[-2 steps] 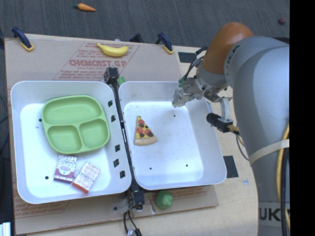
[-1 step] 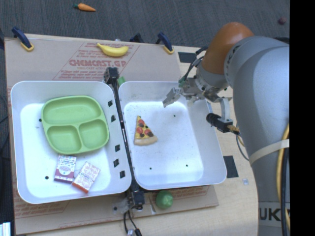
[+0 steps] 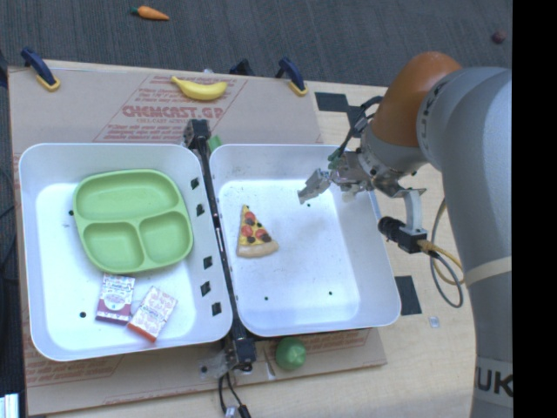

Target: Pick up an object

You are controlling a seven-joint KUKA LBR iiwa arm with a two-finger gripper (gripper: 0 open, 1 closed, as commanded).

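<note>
The tool (image 3: 312, 190) hangs over the far part of the right bin (image 3: 370, 268), holding nothing; whether it is open, I cannot tell. The pizza slice (image 3: 254, 232) lies flat on the left of this bin, near, so reachable.

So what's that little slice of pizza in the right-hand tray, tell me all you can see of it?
The pizza slice looks like a toy, probably plastic or rubber: a small wedge with a tan crust along its wide lower end, yellow cheese, and dark red round toppings. It lies flat on the floor of the right bin, near that bin's left wall, its tip pointing up the picture. Nothing but the bin floor touches it; the gripper hangs up and to its right, apart from it.
</note>
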